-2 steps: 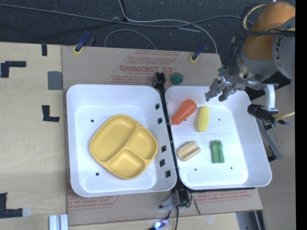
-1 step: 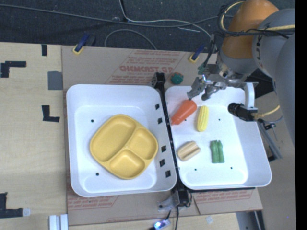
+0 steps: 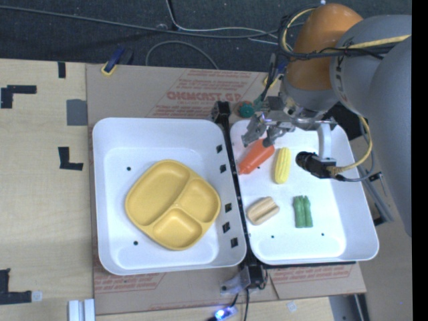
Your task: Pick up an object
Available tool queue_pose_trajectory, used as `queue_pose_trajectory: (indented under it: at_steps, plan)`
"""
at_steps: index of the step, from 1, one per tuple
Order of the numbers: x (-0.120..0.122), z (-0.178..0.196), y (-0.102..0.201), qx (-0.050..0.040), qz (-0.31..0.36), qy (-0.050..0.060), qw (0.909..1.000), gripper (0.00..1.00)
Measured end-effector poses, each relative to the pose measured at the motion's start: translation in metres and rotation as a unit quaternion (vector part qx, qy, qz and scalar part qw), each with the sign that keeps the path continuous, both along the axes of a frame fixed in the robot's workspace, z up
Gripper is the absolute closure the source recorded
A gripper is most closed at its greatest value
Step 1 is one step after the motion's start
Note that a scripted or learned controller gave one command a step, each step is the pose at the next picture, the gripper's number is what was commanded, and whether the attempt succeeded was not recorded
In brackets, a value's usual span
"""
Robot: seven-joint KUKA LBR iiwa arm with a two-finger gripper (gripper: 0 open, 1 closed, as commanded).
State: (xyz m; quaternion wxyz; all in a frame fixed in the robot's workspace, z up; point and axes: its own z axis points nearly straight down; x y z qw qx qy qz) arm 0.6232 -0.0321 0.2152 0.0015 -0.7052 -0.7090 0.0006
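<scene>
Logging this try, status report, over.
Gripper low in the right bin, over the toy carrot's upper end. Grasp unconfirmed. Toy corn cob close beside the carrot.

Right bin (image 3: 348, 243): carrot (image 3: 256, 158) and corn (image 3: 282, 164) crowd the top under the gripper (image 3: 261, 134); bun (image 3: 262, 210) and green beans (image 3: 303, 211) sit mid-bin, open floor below. Yellow plate (image 3: 172, 204) takes most of left bin (image 3: 107, 179).

One fixed camera looks down at a slant on the surface (image 3: 40, 179) (both bins, arm entering from right).
</scene>
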Motion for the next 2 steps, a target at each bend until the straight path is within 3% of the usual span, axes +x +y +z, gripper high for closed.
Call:
queue_pose_trajectory:
  at_steps: [2]
  plan:
    - [-0.015,-0.004,0.115,0.0000,0.001,0.000,1.0000,1.00]
